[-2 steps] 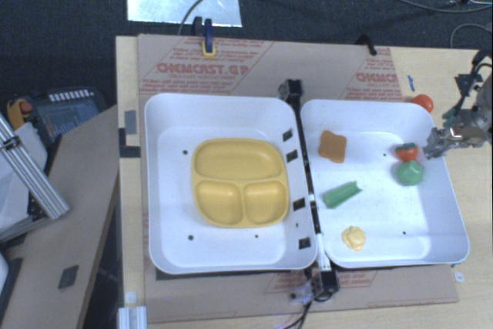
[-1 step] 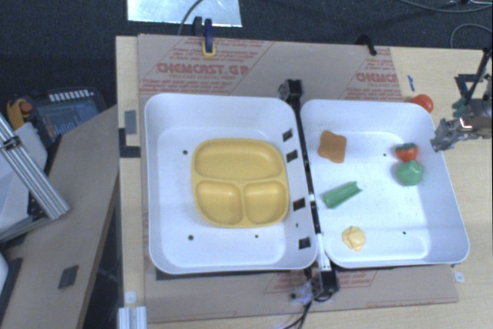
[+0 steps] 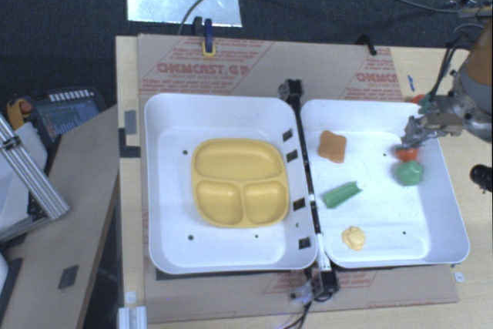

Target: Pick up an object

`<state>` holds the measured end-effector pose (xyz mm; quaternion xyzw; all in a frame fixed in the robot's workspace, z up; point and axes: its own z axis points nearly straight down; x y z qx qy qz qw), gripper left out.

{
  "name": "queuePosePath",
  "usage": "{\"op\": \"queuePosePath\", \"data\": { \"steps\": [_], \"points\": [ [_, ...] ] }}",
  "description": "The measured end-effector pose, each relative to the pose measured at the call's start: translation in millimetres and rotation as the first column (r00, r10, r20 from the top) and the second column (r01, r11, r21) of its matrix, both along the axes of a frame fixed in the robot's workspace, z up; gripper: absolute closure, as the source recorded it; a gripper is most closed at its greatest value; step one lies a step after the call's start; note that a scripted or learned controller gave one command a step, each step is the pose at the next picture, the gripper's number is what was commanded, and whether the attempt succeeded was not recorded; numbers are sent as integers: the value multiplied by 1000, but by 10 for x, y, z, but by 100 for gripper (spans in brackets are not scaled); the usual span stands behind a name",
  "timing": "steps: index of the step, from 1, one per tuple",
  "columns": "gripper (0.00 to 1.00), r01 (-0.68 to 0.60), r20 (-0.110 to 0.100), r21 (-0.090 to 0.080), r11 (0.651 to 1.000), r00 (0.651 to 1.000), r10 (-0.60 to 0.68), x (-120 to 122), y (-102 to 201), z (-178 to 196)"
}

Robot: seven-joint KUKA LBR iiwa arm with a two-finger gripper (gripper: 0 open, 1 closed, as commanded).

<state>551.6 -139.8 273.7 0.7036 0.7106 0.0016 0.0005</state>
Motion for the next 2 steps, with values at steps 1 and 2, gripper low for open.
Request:
{"op": "queuePosePath", "data": {
  "steps": [1,2],
  "points": [
    [100,0,-1,1,1000,1000,0,-29,592,-163],
    [100,1,-1,0,1000,1000,-1,-22,1028,-189]
  ]
}}
